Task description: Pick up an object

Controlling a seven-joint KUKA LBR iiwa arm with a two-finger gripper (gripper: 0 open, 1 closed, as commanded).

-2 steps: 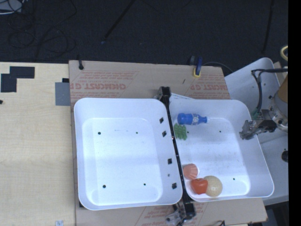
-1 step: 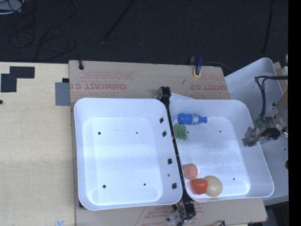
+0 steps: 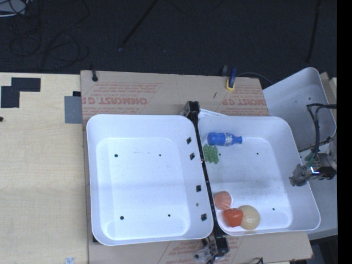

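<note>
The right bin point(image 3: 278, 126) holds several objects. A blue bottle point(image 3: 224, 139) lies on its side near the far left corner, with a small green object point(image 3: 211, 154) just in front of it. At the near left corner a peach ball point(image 3: 222, 199), a red object point(image 3: 233, 217) and a pale yellow ball point(image 3: 250, 216) sit close together. My gripper point(image 3: 303, 176) is small and dark at the bin's right rim, well apart from all the objects, and nothing shows in it.
The left bin point(image 3: 140, 126) sits beside the right one, with a black divider point(image 3: 199, 164) between them. Both rest on a cardboard sheet point(image 3: 137, 95). Cables point(image 3: 319, 125) hang over a pale panel at the right.
</note>
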